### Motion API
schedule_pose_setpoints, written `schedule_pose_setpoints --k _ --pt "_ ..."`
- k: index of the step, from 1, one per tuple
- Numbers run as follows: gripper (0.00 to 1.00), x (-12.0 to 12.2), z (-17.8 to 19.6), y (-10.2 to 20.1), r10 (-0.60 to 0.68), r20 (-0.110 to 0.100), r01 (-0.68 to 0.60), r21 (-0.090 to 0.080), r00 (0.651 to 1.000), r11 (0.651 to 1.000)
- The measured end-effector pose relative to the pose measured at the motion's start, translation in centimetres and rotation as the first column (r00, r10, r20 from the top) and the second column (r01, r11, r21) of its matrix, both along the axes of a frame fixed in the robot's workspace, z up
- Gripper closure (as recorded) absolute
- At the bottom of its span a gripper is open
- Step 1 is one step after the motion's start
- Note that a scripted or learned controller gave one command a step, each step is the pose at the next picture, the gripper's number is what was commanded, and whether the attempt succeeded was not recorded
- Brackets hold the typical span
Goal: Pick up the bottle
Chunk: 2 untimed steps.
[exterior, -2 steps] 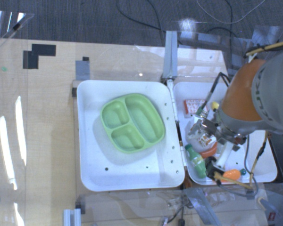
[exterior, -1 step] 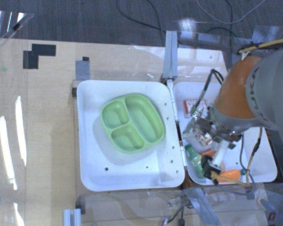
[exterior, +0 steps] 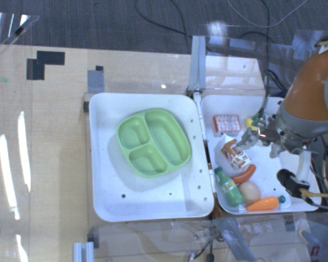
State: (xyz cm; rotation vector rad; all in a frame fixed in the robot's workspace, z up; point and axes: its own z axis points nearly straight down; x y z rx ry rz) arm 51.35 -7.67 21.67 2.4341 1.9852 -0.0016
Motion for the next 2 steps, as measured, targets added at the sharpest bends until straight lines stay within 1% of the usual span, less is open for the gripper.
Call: schedule_pose_setpoints --k 1,2 --pt "0.00 -2.58 -3.53 7.51 -0.047 -0.002 0.047 0.001 0.999 0.999" --pt "0.00 -2.56 -3.46 7.89 -0.166 -0.001 0.166 0.001 0.986 0.986"
